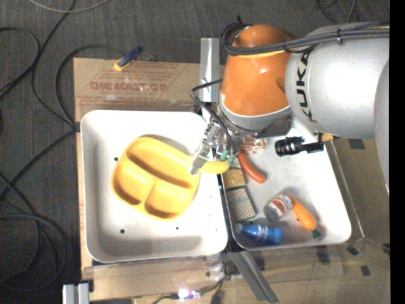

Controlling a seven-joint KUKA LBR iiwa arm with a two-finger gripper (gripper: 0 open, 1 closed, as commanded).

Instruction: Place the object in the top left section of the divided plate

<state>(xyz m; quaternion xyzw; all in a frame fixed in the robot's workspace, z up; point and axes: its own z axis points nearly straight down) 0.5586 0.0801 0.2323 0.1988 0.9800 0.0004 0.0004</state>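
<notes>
A yellow divided plate (157,177) lies in the left bin (101,233), with one long section at its upper left and two smaller ones below. My gripper (201,158) reaches down from the orange wrist to the plate's right rim. A small yellow object (217,167) sits right beside the gripper's tip, over the seam between the two bins. Whether it is gripped or only touching, I cannot tell.
The right bin (335,227) holds a red-orange pepper (252,170), a carrot (305,216), a small can (278,206), a blue bottle (261,234) and a speckled block (239,198). The arm's bulk covers that bin's upper part. Cardboard (126,87) lies behind the left bin.
</notes>
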